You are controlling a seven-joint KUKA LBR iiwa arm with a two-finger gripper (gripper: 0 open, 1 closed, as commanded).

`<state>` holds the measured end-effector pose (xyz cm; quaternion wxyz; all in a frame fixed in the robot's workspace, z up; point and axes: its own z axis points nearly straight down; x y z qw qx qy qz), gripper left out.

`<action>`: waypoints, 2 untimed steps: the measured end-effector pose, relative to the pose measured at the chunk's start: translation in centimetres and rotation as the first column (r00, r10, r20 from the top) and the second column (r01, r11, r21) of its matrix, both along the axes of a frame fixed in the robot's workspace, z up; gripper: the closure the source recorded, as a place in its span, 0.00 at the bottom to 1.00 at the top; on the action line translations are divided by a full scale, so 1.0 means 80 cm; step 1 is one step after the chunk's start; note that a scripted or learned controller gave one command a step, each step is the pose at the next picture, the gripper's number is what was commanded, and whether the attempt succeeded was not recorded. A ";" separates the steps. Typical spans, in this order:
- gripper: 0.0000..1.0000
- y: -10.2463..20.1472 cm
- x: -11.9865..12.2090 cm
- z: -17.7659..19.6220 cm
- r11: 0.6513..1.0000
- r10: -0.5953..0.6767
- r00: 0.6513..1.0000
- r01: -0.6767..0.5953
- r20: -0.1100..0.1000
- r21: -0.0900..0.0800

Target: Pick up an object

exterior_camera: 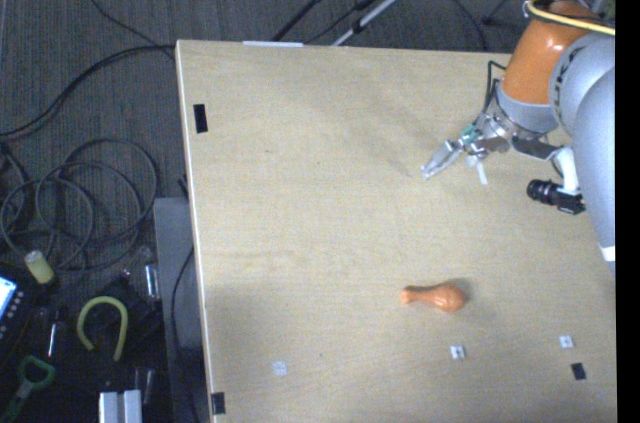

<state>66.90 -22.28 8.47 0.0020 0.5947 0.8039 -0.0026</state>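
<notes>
Counter (pixel 320 211): one, pale tan wood-look board, flat and matte, with two small black tabs along its left edge, one black tab near the lower right corner, and three tiny white square markers near the front. No legible writing on any marker.

Object (pixel 436 297): one, orange, smooth, pear-like shape with a rounded bulb at the right and a narrow neck pointing left. It lies on its side on the counter, front right of centre, well apart from the claw.

Claw (pixel 452 158): one, metallic, two thin fingers pointing left and splayed apart, nothing between them, above the counter's right part.

Arm (pixel 580 111): one, grey casing with a glossy orange band.

Floor (pixel 90 31): dark ribbed carpet; several black cables in loops; one yellow-green U-shaped item (pixel 103 323) at lower left.
</notes>
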 end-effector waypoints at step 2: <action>1.00 0.074 -0.002 0.107 0.996 -0.089 0.996 0.089 0.000 0.007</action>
